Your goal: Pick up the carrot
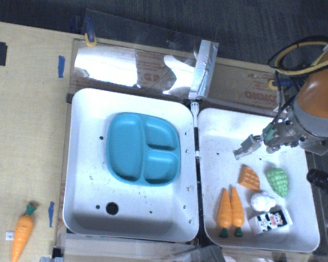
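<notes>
Orange against pale wood, a stray toy carrot (22, 231) lies on the bench (12, 136) at the far left, outside both bins. Next comes the left bin (83, 146), which holds a blue divided plate (144, 149) near its middle. Behind the two bins stands a clear panel (137, 63) with a metal upright (203, 69).

In the right bin (218, 135) two carrots (231, 209) lie side by side and touching, greens toward the near wall; these look like the reachable targets. Just beyond them sit a waffle-textured orange piece (250, 177), a white lump (261, 202), a green leafy toy (277, 180) and a small black-and-white box (270, 221). The gripper (248, 146) hovers over the bin's far half, above and apart from the carrots, holding nothing (whether its fingers are parted I cannot tell at this size).

By my reading the approach is the step in hand: no grasp has been made. The next move would call for travel toward the near wall, alignment across one carrot's width, then descent; the twin beside it leaves little room for a finger.

Bench top is light plywood with blue tape marks; dark flooring lies beyond.
</notes>
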`<control>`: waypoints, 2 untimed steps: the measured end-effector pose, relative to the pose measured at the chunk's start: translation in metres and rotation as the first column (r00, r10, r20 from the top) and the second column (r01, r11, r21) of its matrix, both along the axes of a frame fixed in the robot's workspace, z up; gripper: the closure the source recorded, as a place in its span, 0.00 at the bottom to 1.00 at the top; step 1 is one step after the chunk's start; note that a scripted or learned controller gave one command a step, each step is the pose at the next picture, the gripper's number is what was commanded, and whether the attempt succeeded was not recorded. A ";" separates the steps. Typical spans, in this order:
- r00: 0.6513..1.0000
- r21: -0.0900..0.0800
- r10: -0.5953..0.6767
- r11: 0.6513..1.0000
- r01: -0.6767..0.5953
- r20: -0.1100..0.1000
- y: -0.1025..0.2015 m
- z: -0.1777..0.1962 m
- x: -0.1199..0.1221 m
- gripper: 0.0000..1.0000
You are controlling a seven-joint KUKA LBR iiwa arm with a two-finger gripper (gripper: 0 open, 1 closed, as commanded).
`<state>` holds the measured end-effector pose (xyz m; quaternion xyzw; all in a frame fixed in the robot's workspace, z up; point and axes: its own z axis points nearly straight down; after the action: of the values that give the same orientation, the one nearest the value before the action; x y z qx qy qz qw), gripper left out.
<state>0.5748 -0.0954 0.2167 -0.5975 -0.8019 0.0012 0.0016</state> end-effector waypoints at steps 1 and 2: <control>0.975 0.001 -0.222 0.975 0.222 -0.001 -0.006 -0.079 -0.070 0.00; 0.975 0.001 -0.224 0.975 0.224 0.004 -0.006 -0.068 -0.069 1.00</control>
<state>0.5060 -0.1017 0.1487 -0.6839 -0.7296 -0.0005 0.0002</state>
